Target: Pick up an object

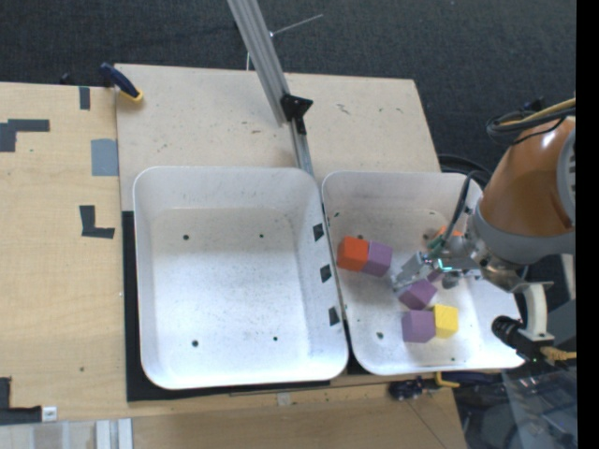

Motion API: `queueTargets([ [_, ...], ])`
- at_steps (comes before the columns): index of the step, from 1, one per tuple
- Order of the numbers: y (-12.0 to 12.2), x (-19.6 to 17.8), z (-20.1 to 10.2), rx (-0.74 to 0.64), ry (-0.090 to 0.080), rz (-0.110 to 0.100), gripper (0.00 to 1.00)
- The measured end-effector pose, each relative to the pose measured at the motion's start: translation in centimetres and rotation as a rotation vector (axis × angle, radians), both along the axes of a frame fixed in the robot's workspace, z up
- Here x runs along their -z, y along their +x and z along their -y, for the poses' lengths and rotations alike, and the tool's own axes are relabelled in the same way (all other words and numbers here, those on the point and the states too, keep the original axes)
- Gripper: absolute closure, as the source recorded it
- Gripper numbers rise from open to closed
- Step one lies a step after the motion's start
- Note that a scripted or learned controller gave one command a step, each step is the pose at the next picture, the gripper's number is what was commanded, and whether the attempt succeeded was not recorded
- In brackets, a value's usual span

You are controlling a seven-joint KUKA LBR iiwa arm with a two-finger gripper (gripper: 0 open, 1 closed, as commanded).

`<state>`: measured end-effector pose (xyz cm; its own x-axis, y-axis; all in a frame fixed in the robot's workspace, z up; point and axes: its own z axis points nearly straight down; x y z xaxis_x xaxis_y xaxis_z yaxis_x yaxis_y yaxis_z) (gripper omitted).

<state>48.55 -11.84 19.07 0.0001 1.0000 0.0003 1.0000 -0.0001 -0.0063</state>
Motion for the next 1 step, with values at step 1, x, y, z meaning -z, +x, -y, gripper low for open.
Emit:
queueTargets([
  [1, 0.1, -0.17, -0.05, -0.001, 0.001, 0.004, 0.0],
])
